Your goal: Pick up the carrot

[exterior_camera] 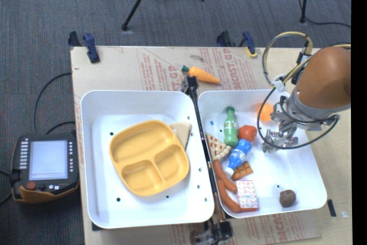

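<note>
The carrot, orange with a green top, lies on the bare bench board just beyond the far rims of the two bins, near the gap between them. My gripper hangs low inside the right bin, near its far right part, well to the right of the carrot and nearer the camera. The grey wrist and the orange band above it cover the gripper's upper part. Nothing is visibly held.
The right bin holds a green bottle, a red tomato, a blue bottle, an orange item, sausages, a small box and a brown ball. A yellow divided plate lies in the left bin.
</note>
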Robot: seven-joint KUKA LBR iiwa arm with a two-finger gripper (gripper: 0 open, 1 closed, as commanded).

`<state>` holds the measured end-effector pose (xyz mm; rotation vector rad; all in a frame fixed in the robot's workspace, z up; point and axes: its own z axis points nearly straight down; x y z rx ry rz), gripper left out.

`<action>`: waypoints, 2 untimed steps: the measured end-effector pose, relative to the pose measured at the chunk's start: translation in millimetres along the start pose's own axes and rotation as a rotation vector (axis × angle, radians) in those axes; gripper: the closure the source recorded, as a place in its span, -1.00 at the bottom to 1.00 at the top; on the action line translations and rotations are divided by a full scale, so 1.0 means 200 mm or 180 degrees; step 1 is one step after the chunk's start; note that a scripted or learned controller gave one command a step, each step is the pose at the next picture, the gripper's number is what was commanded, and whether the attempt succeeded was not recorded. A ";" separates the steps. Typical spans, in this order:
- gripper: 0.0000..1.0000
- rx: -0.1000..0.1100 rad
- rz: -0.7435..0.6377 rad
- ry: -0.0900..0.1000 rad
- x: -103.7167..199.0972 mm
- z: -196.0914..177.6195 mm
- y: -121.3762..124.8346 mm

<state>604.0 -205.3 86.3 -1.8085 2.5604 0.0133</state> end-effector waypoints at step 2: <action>1.00 -0.0015 -0.1555 0.0006 0.11 0.00 0.35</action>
